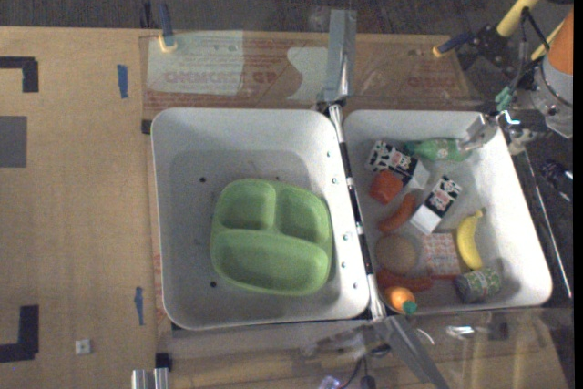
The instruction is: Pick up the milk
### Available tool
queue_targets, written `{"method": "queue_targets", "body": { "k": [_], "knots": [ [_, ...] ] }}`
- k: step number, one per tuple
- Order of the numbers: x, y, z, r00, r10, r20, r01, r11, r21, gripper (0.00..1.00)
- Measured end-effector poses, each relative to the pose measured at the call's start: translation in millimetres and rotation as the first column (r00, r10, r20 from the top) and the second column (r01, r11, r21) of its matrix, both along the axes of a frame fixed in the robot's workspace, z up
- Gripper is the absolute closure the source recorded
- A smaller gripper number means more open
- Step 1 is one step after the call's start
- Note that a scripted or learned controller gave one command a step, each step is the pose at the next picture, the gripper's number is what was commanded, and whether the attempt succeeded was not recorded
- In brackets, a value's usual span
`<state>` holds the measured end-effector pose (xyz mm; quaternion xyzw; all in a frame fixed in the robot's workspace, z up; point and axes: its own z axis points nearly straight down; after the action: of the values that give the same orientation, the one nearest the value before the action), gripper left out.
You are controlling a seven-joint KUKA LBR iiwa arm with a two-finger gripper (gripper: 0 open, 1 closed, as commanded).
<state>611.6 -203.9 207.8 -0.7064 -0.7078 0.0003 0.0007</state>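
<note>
1. Gripper [481, 130] sits at the far right corner of the right bin [531, 223], low over the bin's back edge; whether it is spread or pressed together I cannot tell, since it is small and partly blurred.
2. Nothing can be made out between its tips.
3. Above it, the grey arm [557, 91] with its orange band enters from the right edge.
4. One milk carton [438, 203], white with black cow patches, lies tilted near the middle of the right bin, well apart from the gripper.
5. A second cow-patterned carton [392, 160] lies toward the bin's back left, just beside a green bottle [437, 148] that lies on its side along the back wall, its right end close to the gripper.
6. An orange-red piece [386, 188] rests just in front of the second carton, and a red sausage-shaped item [399, 214] lies slantwise between it and the middle carton.
7. A yellow banana [469, 239] curves along the right side, near the middle carton.
8. Nearer the front sit a round brown item [396, 252], a pink patterned packet [440, 255], a small can [479, 283] on its side, and a small orange piece [400, 299] at the front left corner.
9. The left bin [182, 150] bears a green divided tray [271, 235] with three compartments, lying flat toward its middle.
10. Both bins stand side by side on the tan bench [73, 223], touching along a metal divider [351, 214].
</note>
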Motion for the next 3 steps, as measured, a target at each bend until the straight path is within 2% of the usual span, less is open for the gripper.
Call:
{"method": "queue_targets", "body": {
  "k": [1,2,3],
  "knots": [
    [4.9,-14.6,-84.8,0.999,0.042,-0.002,-0.042,0.999,0.006,0.00],
    [6.8,-15.0,-73.5,0.999,0.045,0.003,-0.045,0.999,0.001,1.00],
    [41.6,0.9,-118.7,0.995,0.094,-0.022,-0.093,0.996,0.004,1.00]
  ]
}}
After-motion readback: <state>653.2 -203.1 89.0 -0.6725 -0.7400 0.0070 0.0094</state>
